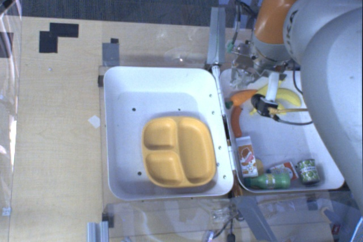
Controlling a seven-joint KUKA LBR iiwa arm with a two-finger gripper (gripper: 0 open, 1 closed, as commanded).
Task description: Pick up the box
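The box [246, 157] is a small orange and white carton lying flat near the front left of the right bin [283, 141]. My gripper [248, 73] hangs over the back left of that bin, well behind the box and apart from it. The grey arm with its orange band [276, 11] covers the bin's back right.
An orange carrot-like piece [237, 103] and a yellow banana [288, 98] lie just below the gripper. A green bottle [267, 181], a small red packet [284, 169] and a green can [307, 170] line the front wall. The left bin [122, 93] holds a yellow divided tray [178, 151].
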